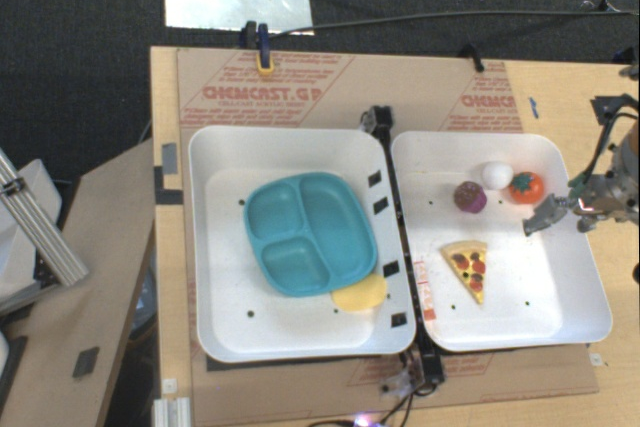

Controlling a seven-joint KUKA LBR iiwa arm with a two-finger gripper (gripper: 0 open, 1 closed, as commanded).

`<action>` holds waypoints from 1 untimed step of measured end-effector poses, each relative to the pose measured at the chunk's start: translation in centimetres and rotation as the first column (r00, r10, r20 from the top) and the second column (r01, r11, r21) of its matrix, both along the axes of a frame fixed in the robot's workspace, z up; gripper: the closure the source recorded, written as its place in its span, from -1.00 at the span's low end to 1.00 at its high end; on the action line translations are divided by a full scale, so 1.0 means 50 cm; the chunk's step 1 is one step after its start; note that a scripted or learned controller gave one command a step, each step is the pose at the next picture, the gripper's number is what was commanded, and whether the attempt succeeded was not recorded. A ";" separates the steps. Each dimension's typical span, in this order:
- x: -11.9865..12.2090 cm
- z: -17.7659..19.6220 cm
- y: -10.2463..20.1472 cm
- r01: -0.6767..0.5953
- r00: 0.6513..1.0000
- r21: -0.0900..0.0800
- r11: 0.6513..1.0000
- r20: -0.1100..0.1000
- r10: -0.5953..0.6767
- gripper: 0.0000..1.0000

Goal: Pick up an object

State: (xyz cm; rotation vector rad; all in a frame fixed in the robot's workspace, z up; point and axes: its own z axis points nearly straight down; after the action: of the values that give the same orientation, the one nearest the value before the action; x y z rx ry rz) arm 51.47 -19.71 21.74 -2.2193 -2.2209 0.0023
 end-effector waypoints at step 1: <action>-0.009 -0.086 0.006 0.000 1.000 0.001 1.000 0.000 0.000 -1.00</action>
State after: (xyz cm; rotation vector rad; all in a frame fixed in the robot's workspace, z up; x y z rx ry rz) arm 51.03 -19.42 17.43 -2.2190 -2.2211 0.0013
